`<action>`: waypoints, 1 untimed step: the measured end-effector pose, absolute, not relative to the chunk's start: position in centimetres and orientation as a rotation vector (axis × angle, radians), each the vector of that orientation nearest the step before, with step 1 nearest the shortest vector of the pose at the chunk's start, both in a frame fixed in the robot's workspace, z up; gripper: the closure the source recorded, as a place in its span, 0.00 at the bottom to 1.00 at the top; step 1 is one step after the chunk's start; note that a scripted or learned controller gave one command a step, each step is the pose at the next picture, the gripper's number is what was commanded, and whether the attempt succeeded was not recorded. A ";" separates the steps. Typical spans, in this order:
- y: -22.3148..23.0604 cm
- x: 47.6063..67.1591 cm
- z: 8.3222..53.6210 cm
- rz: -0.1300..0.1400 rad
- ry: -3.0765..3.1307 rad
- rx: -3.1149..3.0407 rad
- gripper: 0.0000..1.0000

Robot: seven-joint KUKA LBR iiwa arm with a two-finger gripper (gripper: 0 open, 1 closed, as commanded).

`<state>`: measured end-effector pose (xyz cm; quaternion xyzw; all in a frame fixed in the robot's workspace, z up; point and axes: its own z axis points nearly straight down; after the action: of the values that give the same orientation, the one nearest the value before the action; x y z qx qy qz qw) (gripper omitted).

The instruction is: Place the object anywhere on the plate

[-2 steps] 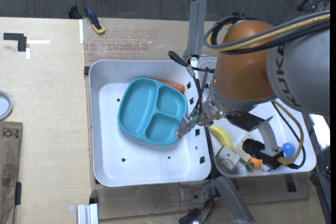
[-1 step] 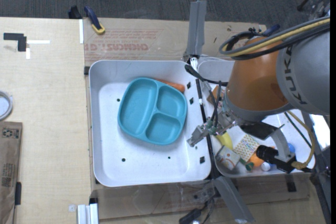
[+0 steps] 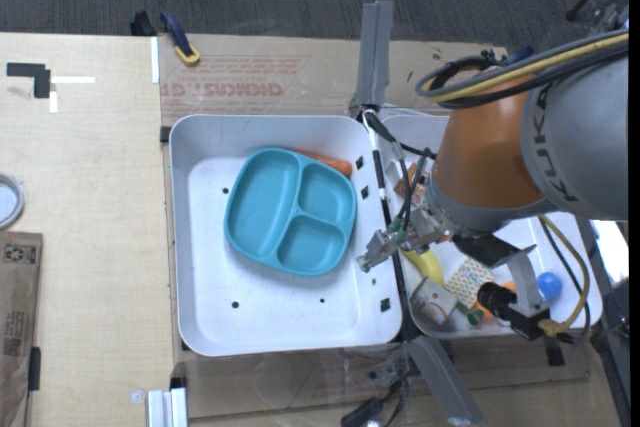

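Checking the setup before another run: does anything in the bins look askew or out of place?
The blue plate lies turned at an angle in the left bin, and an orange object pokes out from behind its far rim, mostly hidden.

plate (image 3: 290, 212) sits in left bin (image 3: 190, 245); right bin (image 3: 560, 235) alongside holds small items, arm (image 3: 500, 155) above it.
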<state>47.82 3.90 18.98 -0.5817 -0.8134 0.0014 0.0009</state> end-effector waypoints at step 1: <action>3.8 47.9 19.7 0.010 -2.549 -1.830 1.00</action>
<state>47.93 3.77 19.65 -0.5833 -0.8123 0.0031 0.0018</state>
